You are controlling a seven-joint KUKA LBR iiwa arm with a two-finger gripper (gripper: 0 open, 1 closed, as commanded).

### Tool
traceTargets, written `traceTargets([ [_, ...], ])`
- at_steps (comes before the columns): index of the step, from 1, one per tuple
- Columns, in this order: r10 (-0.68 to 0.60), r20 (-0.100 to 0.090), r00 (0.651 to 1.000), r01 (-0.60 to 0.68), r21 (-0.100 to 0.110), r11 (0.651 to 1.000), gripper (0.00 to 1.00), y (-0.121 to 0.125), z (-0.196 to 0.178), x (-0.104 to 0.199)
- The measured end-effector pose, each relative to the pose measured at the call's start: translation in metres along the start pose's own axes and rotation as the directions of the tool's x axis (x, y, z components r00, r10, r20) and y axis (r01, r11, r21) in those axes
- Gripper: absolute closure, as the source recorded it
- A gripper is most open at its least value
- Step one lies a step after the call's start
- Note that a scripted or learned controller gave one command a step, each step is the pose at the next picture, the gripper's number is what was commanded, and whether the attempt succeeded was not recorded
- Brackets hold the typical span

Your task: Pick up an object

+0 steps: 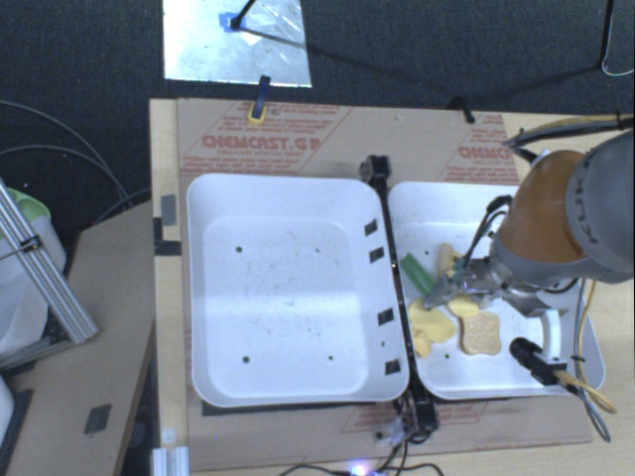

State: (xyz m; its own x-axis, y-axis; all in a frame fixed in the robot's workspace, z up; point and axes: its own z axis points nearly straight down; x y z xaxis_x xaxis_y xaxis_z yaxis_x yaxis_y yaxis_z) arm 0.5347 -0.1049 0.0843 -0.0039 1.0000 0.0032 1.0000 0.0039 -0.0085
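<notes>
At the near edge of the table (165, 315), two white bins are seen side by side. In the near part of the right bin (496, 198), a brown piece like toast (481, 335) is laid flat. Just to its left, a yellow piece (427, 333) is found close to the wall between the bins. A second yellow piece (463, 308) is placed a bit farther back, touching the toast piece.

The pincer (444, 294) is held low over these things, right by the second yellow piece. It cannot be told if the pincer is apart or together, and nothing is seen held in it. The grey arm (556, 216) with its orange band is reached in from the right, over the right bin.

A little farther back, a green stick (417, 274) is laid at a slant next to the pincer. A pale yellow thing (447, 259) is seen just behind it.

The left bin (288, 296) is marked by a few small dark dots on its floor.

Behind the bins, a brown sheet with red letters (327, 132) is spread on the table. Farthest away, a shiny silver sheet (236, 28) is laid on the dark floor.
</notes>
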Motion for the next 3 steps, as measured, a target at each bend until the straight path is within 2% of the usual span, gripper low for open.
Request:
traceTargets([
  [1, -0.001, 0.005, 1.0, 0.001, -0.014, 1.0, 0.0, 0.047, -0.001, -0.021],
  [2, 0.001, 0.002, 1.0, -0.001, -0.007, 1.0, 0.0, -0.002, 0.0, 0.018],
  [3, -0.006, 0.0, 1.0, 0.006, -0.017, 1.0, 0.0, -0.048, -0.105, 0.074],
])
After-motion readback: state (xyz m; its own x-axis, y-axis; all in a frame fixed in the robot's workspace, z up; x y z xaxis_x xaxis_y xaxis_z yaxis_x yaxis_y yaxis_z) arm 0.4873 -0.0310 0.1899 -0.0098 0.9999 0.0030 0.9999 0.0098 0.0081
